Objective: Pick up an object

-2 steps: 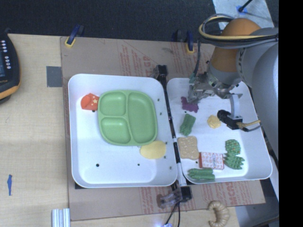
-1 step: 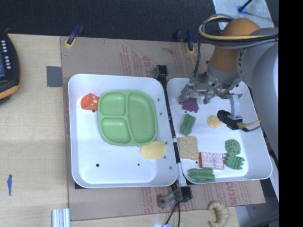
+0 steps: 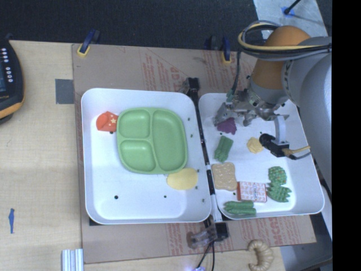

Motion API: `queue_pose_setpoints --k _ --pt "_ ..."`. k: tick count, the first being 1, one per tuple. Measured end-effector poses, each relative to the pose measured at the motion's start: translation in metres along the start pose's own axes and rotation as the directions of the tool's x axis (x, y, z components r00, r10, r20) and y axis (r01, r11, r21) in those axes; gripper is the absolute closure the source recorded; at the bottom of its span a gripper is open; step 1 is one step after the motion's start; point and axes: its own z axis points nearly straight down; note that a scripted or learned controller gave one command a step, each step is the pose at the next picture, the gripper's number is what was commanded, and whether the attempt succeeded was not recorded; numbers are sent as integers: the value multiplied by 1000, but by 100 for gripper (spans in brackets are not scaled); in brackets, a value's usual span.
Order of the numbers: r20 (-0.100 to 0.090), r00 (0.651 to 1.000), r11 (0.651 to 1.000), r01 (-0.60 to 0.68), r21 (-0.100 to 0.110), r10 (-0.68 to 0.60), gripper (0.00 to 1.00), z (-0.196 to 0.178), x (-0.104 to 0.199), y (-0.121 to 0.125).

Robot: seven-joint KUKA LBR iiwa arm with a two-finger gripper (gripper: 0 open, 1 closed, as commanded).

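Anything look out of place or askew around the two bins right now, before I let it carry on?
One thing: a tan curled object lies outside both bins, on the cardboard below the right bin, out of the pick area. Inside, the green divided plate sits flat in the left bin. The gripper is above the purple piece.

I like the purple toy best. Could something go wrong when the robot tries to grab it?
Maybe. The claw hangs over the purple toy, which sits near the right bin's back-left corner, so it might bump the wall. The toy is small and lumpy and may slip. The green pickle lies close by and could get nudged.
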Motion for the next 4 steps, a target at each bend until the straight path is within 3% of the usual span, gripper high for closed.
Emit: queue_pose_setpoints --k 1,2,3,4 --pt "1 1000 1000 1 -2 -1 100 -13 -1 1" --pt "1 1000 1000 1 -1 -1 0 -12 -1 1" --pt "0 1000 1000 3 0 -3 0 0 9 0" --pt "1 1000 1000 4 -1 -4 100 -13 7 1"
